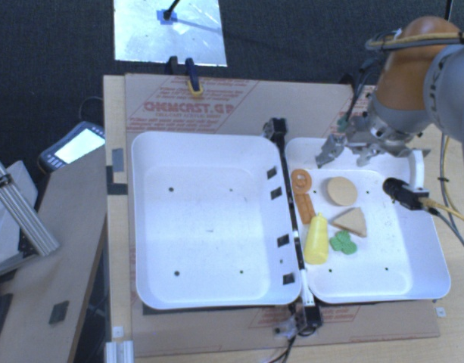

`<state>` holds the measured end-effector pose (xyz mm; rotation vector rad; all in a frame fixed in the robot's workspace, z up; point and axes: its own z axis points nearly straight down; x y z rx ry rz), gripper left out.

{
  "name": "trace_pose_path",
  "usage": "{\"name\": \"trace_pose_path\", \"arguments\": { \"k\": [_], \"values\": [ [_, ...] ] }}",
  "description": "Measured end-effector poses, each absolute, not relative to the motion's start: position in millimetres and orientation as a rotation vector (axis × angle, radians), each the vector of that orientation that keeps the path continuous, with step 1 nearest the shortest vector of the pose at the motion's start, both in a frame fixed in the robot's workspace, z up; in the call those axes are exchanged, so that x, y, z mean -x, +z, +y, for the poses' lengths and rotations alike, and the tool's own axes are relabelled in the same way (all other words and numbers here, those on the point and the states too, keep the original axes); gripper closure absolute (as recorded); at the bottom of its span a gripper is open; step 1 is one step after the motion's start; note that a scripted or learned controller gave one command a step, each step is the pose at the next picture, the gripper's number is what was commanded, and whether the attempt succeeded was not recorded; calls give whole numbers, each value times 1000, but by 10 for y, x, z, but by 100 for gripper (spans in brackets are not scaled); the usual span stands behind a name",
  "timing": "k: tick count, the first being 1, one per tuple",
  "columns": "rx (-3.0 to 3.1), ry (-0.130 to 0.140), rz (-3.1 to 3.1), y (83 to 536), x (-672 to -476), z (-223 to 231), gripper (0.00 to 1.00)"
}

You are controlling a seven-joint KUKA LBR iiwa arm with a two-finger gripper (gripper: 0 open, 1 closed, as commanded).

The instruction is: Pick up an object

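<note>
Gripper [345,150] sits over the right bin [413,274], at its upper edge, around 12 o'clock of the object cluster. Its two fingers look spread apart with nothing between them, so released and empty.

Candidate objects all lie in the right bin, toward its left half. Round tan disc [341,191] is nearest, just at 6 o'clock from the gripper. Orange ring [300,179] is at about 8 o'clock, close to the divider. Tan wedge [350,221], green piece [342,242] and yellow bottle [316,239] are farther out at 6 to 7 o'clock. The bottle's long axis runs roughly 12-to-6.

Judgement: the disc is the easiest target, a short drop toward 6 o'clock. Left bin [209,286] holds no targets.
</note>
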<state>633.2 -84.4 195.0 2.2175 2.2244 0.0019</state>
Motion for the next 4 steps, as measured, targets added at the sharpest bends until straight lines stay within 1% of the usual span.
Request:
{"name": "trace_pose_path", "arguments": {
  "k": [1,2,3,4],
  "values": [
    [-2231,-8,2214,1625,-5702,-1717,0],
    [-2216,3,2222,1756,-5754,-1657,100],
    [-2205,11,2233,2646,-5362,-718,100],
    [-2204,12,2234,3164,-5159,211,100]
  ]
}}
